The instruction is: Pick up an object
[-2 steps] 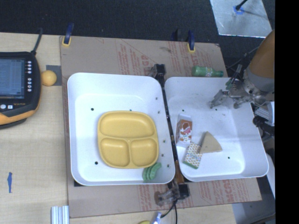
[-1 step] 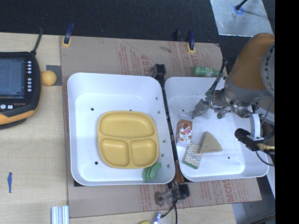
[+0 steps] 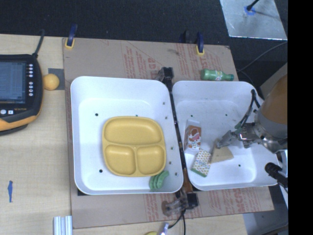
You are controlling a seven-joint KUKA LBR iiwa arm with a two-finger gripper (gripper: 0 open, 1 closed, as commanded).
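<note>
- Since the task left the choice to you, the likeliest target was the tan wedge-shaped piece (image 3: 222,154) in the right bin (image 3: 215,94), lying at about five o'clock from that bin's middle, just beside the gripper (image 3: 226,139).
- It looked light and thin, probably soft like a sponge or toy slice, so you could have pinched it across its narrow width without fear of breakage; lying flat, it might have slid on the smooth white floor.
- At nine o'clock from the wedge lay a small patterned packet (image 3: 201,162), touching or nearly touching it, with a red-and-white packet (image 3: 193,136) above; both looked flat and hard to get under.
- Your gripper hung just at twelve o'clock of the wedge, low over it; whether its fingers stood apart or together you could not have told, and nothing showed between them.
</note>
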